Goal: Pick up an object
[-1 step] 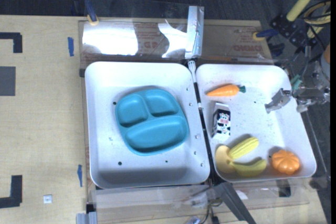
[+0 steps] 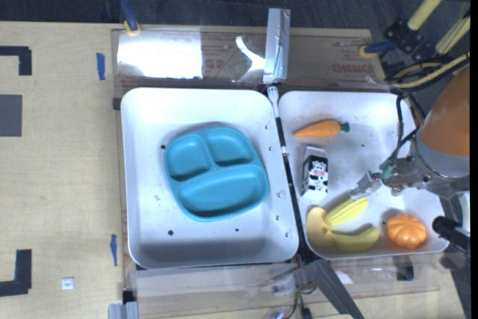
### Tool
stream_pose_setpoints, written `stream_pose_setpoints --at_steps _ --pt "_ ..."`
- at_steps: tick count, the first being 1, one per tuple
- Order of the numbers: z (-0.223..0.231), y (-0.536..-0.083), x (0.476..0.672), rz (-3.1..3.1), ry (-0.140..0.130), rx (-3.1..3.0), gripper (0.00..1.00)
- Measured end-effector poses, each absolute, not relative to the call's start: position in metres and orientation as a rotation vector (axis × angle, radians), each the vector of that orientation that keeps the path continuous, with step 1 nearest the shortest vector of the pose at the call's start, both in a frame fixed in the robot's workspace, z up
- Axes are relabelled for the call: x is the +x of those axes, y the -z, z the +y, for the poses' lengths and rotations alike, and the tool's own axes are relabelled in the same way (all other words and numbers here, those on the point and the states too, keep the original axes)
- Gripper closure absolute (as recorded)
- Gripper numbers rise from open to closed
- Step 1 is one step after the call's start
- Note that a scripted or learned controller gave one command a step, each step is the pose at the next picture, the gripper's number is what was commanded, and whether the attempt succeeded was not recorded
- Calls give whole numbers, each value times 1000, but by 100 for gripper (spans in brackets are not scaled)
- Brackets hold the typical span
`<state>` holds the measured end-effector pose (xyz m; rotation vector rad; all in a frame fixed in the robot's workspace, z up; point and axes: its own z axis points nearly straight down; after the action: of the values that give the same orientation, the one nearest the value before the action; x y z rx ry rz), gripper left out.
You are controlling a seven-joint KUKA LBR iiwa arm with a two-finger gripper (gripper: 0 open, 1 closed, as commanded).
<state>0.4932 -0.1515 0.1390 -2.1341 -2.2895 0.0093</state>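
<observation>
On the pale wooden surface [image 2: 60, 183], the left white bin [image 2: 142, 160] holds a blue divided plate [image 2: 215, 171] lying flat near its middle. Just beside it, the right white bin [image 2: 358, 107] carries the loose things: a carrot [image 2: 320, 129] near the far wall, a small black-and-white carton [image 2: 317, 172] below it close to the dividing edge, then a corn cob [image 2: 348, 211] resting against a banana [image 2: 342, 234] at the near wall, and a small orange pumpkin [image 2: 406, 231] to their right. The tool [image 2: 378, 179] hangs low over this bin, just above the corn cob's right end; it seems not to touch anything, though whether it is spread or closed I cannot tell.
</observation>
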Motion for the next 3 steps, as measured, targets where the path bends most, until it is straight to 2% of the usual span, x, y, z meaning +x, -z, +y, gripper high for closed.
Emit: stream_pose_setpoints --at_steps 1,2,3 --pt "-125 -87 492 -2274 1 -2172 0" --pt "-146 -139 540 -2044 -3 -2382 0" --pt "-146 -138 540 -2044 -5 -2382 0"
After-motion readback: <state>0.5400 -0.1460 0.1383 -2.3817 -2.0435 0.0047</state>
